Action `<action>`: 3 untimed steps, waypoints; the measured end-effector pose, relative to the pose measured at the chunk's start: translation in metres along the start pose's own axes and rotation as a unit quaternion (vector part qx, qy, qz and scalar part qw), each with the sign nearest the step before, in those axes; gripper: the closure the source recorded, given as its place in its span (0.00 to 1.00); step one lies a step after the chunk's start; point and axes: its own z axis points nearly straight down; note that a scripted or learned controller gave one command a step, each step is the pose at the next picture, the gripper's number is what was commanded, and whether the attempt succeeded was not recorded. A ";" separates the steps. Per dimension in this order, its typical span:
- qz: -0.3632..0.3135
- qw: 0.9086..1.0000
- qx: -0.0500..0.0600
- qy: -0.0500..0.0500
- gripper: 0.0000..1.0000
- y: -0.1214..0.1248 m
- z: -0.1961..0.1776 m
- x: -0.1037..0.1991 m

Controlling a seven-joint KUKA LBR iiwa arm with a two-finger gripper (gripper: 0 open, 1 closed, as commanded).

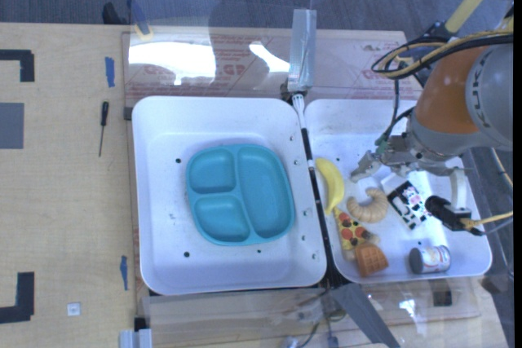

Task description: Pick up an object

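My gripper (369, 165) hangs over the right bin (473, 257), near its middle, with the arm coming in from the right. Just below it lies a tan croissant (369, 206). A yellow banana (330, 182) lies to its left along the bin's left wall. Nothing shows held in the gripper. A small black and white box (408, 203) sits to the right of the croissant, under the wrist.
A pizza slice (352, 231) and an orange waffle-like piece (371, 259) lie at the right bin's front left, and a small can (431, 258) lies at its front right. The left bin (155, 175) holds a teal divided plate (241, 193).
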 end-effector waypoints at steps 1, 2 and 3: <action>-0.001 1.000 0.002 0.002 0.00 -0.052 -0.024 0.023; -0.001 1.000 -0.002 0.001 0.00 -0.084 -0.001 0.015; -0.001 1.000 -0.005 0.000 1.00 -0.082 -0.012 0.015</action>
